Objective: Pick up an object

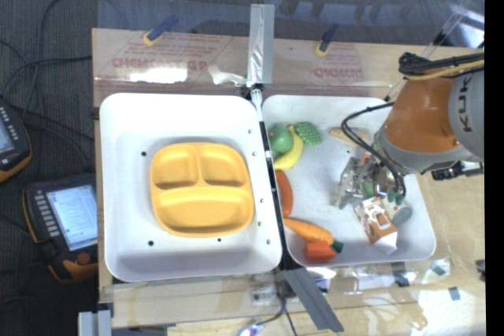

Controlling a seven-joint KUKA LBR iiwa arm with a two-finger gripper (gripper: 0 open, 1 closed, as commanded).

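Task status: nothing lifted yet, as far as the view shows. Every object in sight lies on a bin floor; none hangs clear between the fingers. The grasp and the lift both remain to be done.

The two-finger gripper (356, 186) is low inside the right-hand shallow white bin (417, 248), its metal parts and cabling tangled in view, tips at or near the bin floor. Whether the jaws are spread or pressed together cannot be told; the mechanism is too cluttered and small to read.

Candidate objects, placed from the jaws:
- Small white-and-orange carton-like box (378, 222), just beside the jaws on the side toward the camera's lower edge, possibly touching the gripper body. Judged the likeliest target.
- Orange toy carrot with a red block at its tip (311, 236), near, toward the lower left of the jaws.
- Yellow banana-shaped toy with green pieces (290, 142), well apart, up and left of the jaws against the bin's dividing wall.
- Slim orange-red piece (283, 193), left of the jaws, along the same wall.

Yellow moulded plastic divided tray (201, 186) sits in the left-hand white bin (118, 169), well apart from the jaws, untouched.

Arm pose: grey KUKA arm with its orange band (421, 122) enters from the right, wrist bent steeply downward so the gripper points into the bin, black cable looping off the wrist.
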